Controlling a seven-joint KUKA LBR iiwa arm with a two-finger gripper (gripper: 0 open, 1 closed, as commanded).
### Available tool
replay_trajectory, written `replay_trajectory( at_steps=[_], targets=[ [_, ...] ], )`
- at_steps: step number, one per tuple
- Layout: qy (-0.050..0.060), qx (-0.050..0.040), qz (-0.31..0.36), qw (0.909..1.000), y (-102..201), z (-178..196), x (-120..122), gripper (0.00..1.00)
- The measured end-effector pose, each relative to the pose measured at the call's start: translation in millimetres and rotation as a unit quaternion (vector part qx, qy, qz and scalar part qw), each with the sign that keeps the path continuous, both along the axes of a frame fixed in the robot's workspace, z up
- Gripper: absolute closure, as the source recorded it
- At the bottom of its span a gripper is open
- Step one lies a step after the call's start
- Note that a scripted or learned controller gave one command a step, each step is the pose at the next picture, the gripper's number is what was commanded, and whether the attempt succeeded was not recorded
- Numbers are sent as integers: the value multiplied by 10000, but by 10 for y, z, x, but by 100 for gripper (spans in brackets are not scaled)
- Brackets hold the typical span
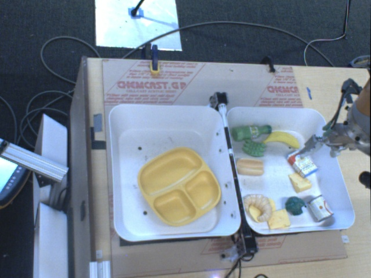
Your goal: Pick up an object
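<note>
My gripper (306,147) reaches in from the right over the right bin (342,184), its tip just above a small red, white and blue carton (303,165) and beside the right end of a yellow banana (282,138). Also in this bin lie a green bottle (250,132), a green leafy piece (254,148), a tan bread roll (250,167), a yellow cheese wedge (299,182), a shrimp (258,207), a second cheese piece (279,219), a green broccoli (294,205) and a silver can (318,208).
The left bin (124,155) holds a yellow divided plate (178,185). A black divider rail (231,155) runs between the bins. Cardboard (174,80) lies behind them, and cables trail over the dark floor beyond the bench.
</note>
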State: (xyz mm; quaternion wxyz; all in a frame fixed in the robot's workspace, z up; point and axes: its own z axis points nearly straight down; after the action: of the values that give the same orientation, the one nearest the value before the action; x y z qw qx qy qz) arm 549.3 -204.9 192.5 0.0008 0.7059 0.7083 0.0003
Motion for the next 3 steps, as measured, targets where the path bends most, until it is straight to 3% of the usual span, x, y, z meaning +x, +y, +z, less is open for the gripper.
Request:
replay_trajectory(
  at_steps=[1,2,3],
  targets=[
    [1,4,8,10000,30,-579,913,0],
    [8,6,6,10000,289,-1084,824,0],
    [89,14,16,10000,254,-999,1160,0]
  ],
)
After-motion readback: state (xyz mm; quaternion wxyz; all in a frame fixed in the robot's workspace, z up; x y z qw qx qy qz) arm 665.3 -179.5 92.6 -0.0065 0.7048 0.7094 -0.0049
